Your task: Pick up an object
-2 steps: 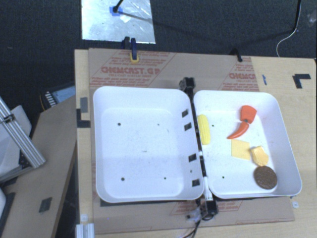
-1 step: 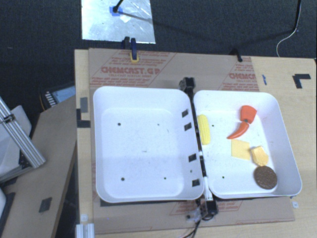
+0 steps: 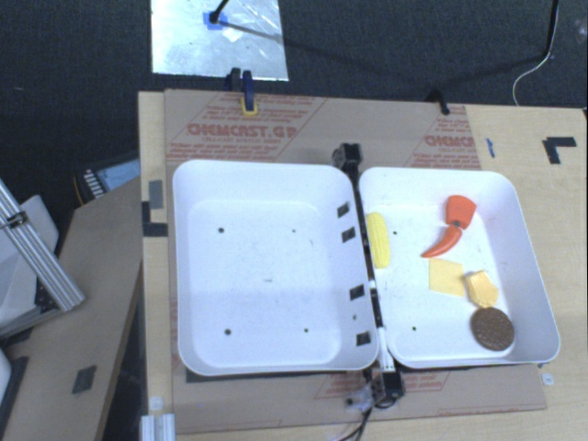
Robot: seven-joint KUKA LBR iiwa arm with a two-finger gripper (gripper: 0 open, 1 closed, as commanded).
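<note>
Camera view: right bin [image 3: 514, 200] holds corn [image 3: 378, 239], carrot [image 3: 452, 222].

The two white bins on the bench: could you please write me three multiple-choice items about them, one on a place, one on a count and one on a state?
1. Where does the corn cob lie?
A. left bin's middle
B. right bin, by its left wall
C. on the bench outside the bins

2. How many objects lie in the right bin?
A. two
B. five
C. eight

3. How do the yellow wedge and the pale yellow slice lie?
A. touching
B. in different bins
C. at opposite corners

Answers:
1 B: the corn cob lies along the right bin beside the divider.
2 B: corn, orange carrot, pale yellow slice, yellow wedge, brown disc.
3 A: their edges meet.
</note>
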